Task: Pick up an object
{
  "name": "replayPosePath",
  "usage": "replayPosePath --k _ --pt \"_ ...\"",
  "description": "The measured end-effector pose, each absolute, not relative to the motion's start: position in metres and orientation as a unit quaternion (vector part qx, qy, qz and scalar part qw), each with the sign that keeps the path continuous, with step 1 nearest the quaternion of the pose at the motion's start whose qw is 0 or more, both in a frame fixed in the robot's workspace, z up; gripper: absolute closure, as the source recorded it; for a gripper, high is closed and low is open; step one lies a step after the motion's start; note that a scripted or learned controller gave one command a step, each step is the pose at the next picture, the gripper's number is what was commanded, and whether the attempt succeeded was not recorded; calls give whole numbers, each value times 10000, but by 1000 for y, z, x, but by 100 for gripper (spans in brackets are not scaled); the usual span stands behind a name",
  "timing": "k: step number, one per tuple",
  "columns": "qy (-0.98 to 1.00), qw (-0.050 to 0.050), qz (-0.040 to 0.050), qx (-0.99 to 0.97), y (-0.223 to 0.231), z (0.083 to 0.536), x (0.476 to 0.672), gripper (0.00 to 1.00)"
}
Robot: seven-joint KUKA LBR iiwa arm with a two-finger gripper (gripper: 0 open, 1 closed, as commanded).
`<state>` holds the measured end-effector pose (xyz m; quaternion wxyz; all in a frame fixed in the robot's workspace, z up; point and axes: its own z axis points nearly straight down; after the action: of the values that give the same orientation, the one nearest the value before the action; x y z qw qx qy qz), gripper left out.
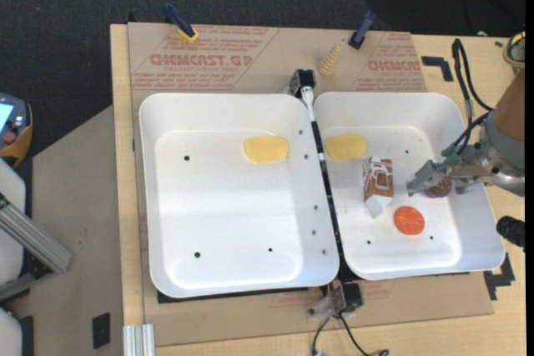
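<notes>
My gripper hangs low over the right part of the right bin, reaching in from the right. A small dark red object lies right under or against its tip, partly hidden by it. An orange-red round piece sits just below and left of the gripper. A brown and white carton lies to its left, near the bin's middle. A pale yellow oval piece rests at the bin's upper left. Another yellow oval piece lies in the left bin.
A black divider with clamps runs between the two bins. Blue clamps and a cable sit on the cardboard-covered bench behind the bins. The arm's grey body stands over the right bin's right rim.
</notes>
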<state>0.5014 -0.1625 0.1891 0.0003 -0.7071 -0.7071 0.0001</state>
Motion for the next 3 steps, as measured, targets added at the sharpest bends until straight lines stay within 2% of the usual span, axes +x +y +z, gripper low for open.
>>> replayPosePath --k 1,2,3 --pt "-7070 -71 -57 -7071 -136 107 532 0" --pt "-7085 -96 -64 -7056 -113 98 610 0" --pt "-7087 -44 -32 -7055 -101 87 671 0"
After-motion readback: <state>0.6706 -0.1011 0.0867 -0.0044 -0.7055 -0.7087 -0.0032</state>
